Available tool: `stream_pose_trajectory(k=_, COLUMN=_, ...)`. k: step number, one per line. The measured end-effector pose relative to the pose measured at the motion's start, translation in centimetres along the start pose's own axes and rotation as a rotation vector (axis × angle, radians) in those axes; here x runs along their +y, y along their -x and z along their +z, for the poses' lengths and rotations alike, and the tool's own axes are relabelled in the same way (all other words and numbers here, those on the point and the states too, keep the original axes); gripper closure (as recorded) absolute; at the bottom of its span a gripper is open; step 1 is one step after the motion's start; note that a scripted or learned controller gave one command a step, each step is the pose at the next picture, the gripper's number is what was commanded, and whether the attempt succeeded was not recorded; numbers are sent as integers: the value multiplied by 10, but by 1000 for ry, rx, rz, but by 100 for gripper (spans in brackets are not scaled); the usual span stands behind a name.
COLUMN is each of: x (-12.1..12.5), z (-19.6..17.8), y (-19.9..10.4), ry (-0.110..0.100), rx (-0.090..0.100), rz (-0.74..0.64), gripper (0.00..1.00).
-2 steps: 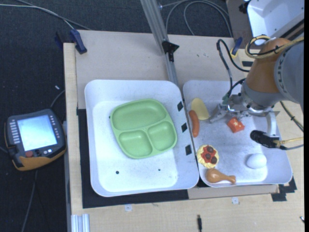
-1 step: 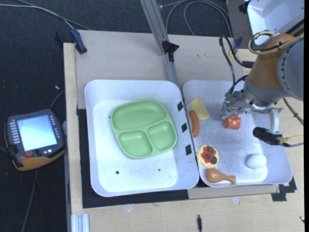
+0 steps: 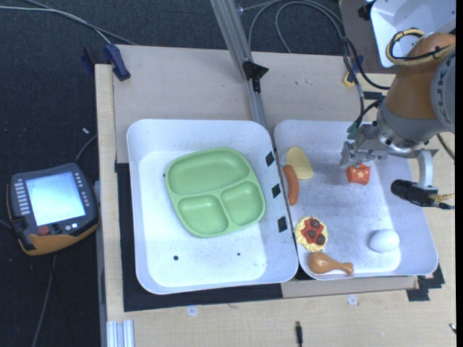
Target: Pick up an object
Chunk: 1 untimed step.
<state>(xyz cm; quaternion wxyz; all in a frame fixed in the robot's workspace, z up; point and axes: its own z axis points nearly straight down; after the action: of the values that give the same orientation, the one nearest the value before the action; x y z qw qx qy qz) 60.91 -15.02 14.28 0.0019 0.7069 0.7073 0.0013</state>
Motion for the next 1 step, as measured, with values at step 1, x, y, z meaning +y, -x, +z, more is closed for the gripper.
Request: stream_pose_trajectory(k=1, x=6, z=-65, y=0, ry=4, rx=-1, rz=-1, gripper=100)
